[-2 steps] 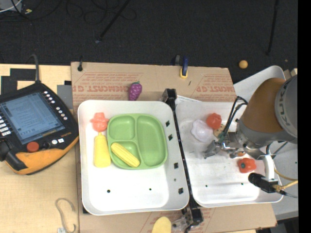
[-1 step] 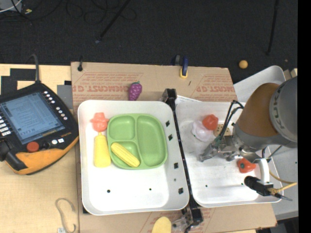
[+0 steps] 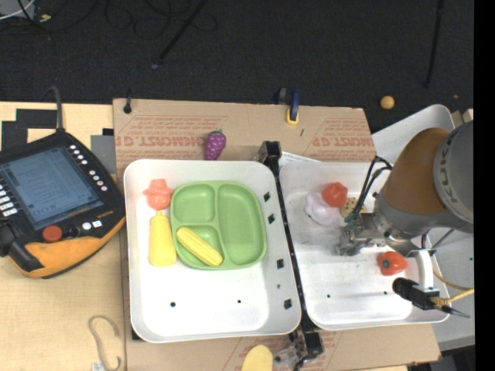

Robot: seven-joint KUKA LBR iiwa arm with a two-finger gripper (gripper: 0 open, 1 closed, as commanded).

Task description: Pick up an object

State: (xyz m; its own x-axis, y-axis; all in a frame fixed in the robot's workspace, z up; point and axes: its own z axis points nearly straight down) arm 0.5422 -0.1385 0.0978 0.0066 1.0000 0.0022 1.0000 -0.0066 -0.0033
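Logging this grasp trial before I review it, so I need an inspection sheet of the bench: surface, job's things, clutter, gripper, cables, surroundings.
Surface: two white bins side by side, left bin and right bin, on cardboard.
Job's things: right bin has an orange-red piece, a pale whitish item and a red piece. Left bin has a green divided tray bearing a corn cob, a yellow bottle shape and an orange toy.
Clutter: purple grapes on the cardboard; yellow object at the front edge.
Gripper: gripper low over the right bin; finger state unclear.
Cables: black cables on the dark floor.
Surroundings: teach pendant at left.
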